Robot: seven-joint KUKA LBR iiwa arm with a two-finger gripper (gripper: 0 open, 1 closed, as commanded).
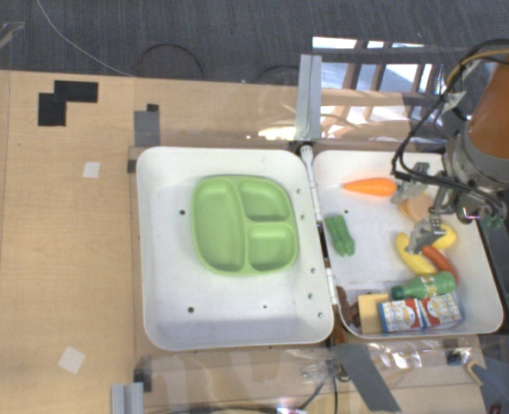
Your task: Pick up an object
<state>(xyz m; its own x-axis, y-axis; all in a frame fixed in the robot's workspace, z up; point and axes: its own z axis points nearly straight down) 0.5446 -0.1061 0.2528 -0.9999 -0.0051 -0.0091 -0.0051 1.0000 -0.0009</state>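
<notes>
**Arm low over the right bin, above the banana**

Two white bins stand side by side on the wooden counter (56,257). The left bin (164,317) holds a green plate (241,222) with three compartments, lying flat near the middle.

The right bin (367,257) holds several things. An orange carrot (371,187) lies near the far wall, pointing left. A small green piece (340,234), maybe a toy vegetable, lies close to the wall between the two bins. A yellow banana (418,255) lies on the right side of the bin, and something orange-red lies just beside it, partly under the gripper. Near the front wall a green bottle (424,286) lies on its side, touching a can with a blue and white label (418,314), also on its side. A yellow block (371,309) is just left of the can.

The grey arm with the orange band (505,115) comes in from the right. Its gripper (428,234) hangs over the banana, very near to it or touching it. I cannot tell if the fingers are wide or narrow, and no thing is clearly seen between them.
</notes>
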